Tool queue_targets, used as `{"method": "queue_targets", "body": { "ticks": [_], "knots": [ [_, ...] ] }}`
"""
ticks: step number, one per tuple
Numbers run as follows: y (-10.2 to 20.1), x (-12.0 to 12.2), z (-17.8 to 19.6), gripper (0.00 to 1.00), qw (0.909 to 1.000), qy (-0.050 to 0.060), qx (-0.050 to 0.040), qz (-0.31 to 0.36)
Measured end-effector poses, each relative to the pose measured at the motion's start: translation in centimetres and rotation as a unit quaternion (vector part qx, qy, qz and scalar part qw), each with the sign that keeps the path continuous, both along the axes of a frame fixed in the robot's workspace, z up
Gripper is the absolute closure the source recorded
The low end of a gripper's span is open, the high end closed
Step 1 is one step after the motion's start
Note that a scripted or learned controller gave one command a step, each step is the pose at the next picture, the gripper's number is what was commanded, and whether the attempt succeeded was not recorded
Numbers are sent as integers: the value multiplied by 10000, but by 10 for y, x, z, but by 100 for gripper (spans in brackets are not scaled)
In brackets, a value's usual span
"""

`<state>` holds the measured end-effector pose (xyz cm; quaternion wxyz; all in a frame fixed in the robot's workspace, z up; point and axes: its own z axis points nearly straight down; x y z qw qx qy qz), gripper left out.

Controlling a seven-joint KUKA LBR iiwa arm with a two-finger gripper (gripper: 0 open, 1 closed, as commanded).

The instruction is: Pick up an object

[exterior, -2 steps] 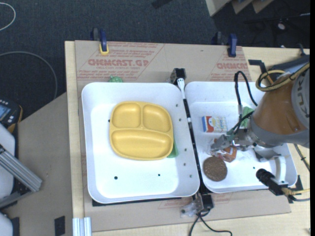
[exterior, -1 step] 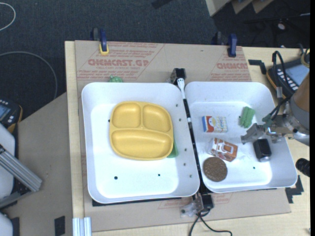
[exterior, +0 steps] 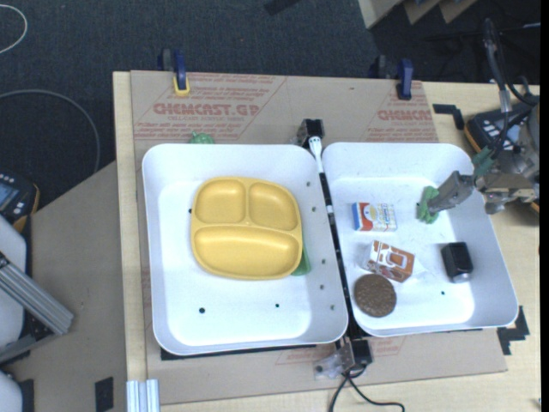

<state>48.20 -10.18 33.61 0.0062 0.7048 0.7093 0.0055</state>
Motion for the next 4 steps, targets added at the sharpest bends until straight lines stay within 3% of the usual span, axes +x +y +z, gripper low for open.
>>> {"method": "queue_targets", "body": {
  "ticks": [1,2,3,4],
  "knots": [
    [57,-6,-149,0,9999,160,24,-13],
    [53,-2,-131,100,10000,68,1,-35],
    [-9,-6,-210,100,9999,127,-3,-66],
    [-6,-3,-206,0,10000,85,5,-35]
  ]
}}
